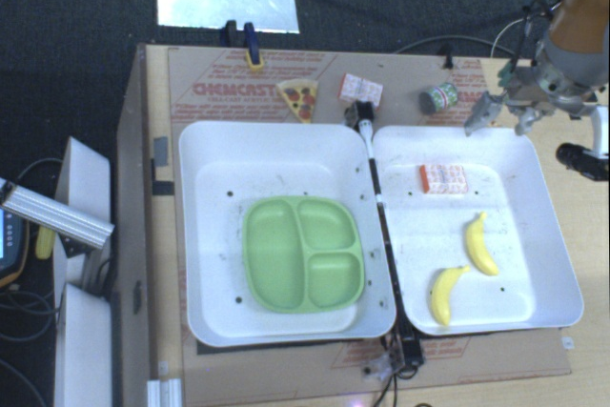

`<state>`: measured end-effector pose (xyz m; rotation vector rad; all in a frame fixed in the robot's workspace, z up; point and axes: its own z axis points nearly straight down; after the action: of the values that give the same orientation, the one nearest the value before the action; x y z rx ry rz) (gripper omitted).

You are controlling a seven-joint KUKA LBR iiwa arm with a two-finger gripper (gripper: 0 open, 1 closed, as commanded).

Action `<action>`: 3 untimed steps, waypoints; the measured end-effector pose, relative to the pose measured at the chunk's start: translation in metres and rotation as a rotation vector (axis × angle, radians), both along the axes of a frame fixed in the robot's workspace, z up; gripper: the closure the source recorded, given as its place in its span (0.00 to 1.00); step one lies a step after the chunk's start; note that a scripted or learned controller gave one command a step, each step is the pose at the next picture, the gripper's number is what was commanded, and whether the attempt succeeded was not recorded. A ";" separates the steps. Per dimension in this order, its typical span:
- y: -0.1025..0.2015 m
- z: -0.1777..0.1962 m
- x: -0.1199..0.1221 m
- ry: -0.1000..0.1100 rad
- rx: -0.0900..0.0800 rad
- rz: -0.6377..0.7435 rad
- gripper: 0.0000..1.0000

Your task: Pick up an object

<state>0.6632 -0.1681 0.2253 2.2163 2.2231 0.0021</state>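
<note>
On the worktop (162, 319), the left bin (205, 157) holds a green divided plate (305, 254) lying flat, a little toward 5 o'clock of the bin's middle. Beyond the bins, at 12 o'clock, a pizza-slice toy (299, 98), a small white and red packet (361, 90) and a little can (440, 96) on its side lie on the cardboard. The right bin (553, 234) carries three things: a red and white box (444, 177) toward 12 o'clock, a yellow banana (479, 244) just right of centre, and a second banana (443, 294) toward 6 o'clock, close to the first but apart from it. The arm (577, 24) enters at 2 o'clock, wrist pointed down, orange band above. The end effector (500, 117) hangs over the right bin's far rim, its two fingers (479, 114) spread apart with nothing between them, well apart from the box and both bananas.
</note>
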 end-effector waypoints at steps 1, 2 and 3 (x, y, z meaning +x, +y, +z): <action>-0.007 -0.072 -0.067 0.003 0.000 -0.001 0.00; -0.003 -0.141 -0.108 0.002 0.001 -0.002 0.00; -0.003 -0.130 -0.107 -0.001 0.000 -0.001 1.00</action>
<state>0.5563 -0.1712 0.0949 2.2168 2.2221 0.0031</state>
